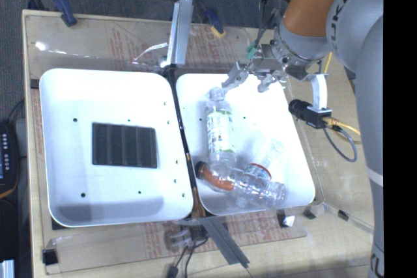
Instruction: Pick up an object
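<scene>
My gripper point(249, 81) hangs over the far end of the right bin point(296, 140), its two fingers spread open with nothing between them. Just below and left of it lies a clear plastic bottle point(220, 130) with a pale green label, its cap end pointing toward the gripper. A second clear bottle point(257, 181) with a red-orange band lies crosswise near the bin's front wall. An orange piece point(212, 178) rests at that bottle's left end, against the bin's left side.
The left bin point(58, 140) holds a flat dark ribbed rectangle point(124, 144) near its middle. A metal bar point(179, 32) rises at the back between the two bins. Blue clamps point(64, 7) grip the bench's far edge.
</scene>
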`<action>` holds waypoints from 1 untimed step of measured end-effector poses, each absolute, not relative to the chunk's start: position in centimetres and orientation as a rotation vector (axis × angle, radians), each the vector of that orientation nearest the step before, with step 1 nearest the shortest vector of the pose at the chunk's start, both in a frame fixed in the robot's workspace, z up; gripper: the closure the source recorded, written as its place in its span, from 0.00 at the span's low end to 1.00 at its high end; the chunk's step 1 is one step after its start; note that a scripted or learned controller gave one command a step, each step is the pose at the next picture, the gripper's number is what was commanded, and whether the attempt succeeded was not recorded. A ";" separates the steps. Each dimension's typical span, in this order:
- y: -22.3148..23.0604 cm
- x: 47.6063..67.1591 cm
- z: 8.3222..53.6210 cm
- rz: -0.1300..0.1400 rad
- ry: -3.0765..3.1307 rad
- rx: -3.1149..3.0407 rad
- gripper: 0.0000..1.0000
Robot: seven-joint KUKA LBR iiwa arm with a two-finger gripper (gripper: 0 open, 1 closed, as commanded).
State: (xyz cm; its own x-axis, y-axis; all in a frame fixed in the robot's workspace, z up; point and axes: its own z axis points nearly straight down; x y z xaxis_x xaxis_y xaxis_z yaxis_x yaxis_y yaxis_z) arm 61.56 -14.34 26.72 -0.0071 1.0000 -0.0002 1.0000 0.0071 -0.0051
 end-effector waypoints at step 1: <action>-13.8 57.1 9.1 0.005 -2.144 -2.293 0.00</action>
